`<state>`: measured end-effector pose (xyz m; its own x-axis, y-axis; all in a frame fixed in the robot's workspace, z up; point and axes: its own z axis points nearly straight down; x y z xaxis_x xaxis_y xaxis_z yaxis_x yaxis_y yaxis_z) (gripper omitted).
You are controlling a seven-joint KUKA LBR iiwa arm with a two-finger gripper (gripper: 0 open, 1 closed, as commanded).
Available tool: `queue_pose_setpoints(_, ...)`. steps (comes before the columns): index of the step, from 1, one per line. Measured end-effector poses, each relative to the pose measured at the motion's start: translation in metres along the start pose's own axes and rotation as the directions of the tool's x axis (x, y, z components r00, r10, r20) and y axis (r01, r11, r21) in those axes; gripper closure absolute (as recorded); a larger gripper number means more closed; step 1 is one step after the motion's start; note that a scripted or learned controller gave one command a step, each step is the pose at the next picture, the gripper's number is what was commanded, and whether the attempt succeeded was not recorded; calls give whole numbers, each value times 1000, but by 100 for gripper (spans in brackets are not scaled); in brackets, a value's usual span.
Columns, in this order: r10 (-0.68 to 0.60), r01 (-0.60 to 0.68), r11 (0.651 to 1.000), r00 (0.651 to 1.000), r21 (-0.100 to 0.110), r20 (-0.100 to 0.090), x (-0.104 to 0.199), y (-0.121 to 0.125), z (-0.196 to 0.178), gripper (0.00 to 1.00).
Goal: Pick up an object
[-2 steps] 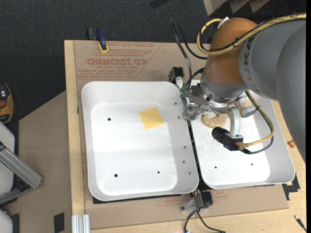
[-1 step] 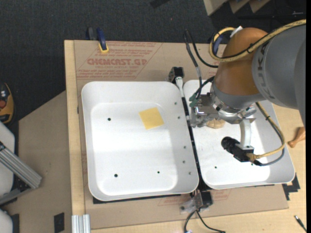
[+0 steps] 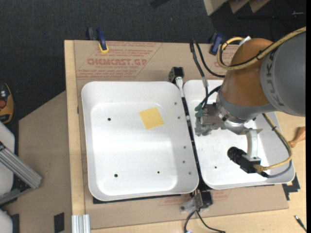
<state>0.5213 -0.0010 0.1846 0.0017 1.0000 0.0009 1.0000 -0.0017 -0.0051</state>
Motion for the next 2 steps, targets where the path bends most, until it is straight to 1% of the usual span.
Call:
queue_pose_setpoints(1,-3,3,1000,1000,2,-1,25,-45,0,100)
queue_pose_setpoints(2,4,-4,1000,1000,-17,5,-37,-15,-85,100)
